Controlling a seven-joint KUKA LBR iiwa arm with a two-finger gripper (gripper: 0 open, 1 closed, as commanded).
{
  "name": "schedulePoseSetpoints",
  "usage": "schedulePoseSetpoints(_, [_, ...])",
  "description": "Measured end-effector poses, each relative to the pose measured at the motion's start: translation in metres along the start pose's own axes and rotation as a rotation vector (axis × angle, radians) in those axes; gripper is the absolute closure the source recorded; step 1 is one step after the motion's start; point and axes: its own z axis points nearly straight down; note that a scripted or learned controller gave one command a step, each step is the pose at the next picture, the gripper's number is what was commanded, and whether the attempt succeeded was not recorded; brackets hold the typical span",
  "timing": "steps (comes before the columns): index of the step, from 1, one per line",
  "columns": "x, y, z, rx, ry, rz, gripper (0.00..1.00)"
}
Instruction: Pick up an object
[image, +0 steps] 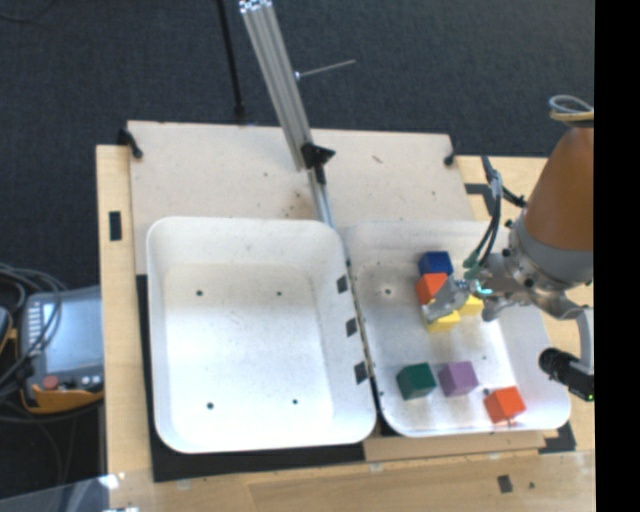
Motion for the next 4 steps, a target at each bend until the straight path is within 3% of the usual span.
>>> schedulePoseSetpoints(1, [0.0,0.001,-0.002,-0.005,-0.001,0.003,0.0])
schedulePoseSetpoints(2, [-0.005,-0.005,0.059,0.003,-0.001,0.004,0.0])
schedulePoseSetpoints(4, [-0.013,0.01,0.174,0.003,-0.001,0.005,0.0])
